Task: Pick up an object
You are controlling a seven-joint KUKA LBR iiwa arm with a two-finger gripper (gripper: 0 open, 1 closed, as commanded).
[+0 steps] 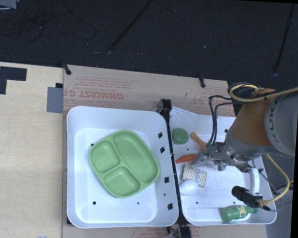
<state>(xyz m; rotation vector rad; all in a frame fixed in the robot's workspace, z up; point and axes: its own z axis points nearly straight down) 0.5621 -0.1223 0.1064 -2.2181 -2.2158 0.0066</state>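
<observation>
- Gripper [205, 159] sits low in the right bin [211, 212], directly above a patterned packet [195, 175]; its state I cannot tell.
- An orange piece [186, 157] lies just left of it, with a green round object [180, 136] beyond.
- A white ball [188, 187] touches the packet's lower edge.
- A green bottle [235, 213] lies near the bin's front corner.
- The left bin [81, 136] holds a green divided plate [123, 163].

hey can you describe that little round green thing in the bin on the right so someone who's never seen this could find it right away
Start at the right-hand bin, the one the grey arm reaches into. Go to its far left corner, beside the black divider between the two bins. The small green round object sits there, beyond the orange pieces; it is rounder and paler than the green bottle at the bin's near edge.
</observation>
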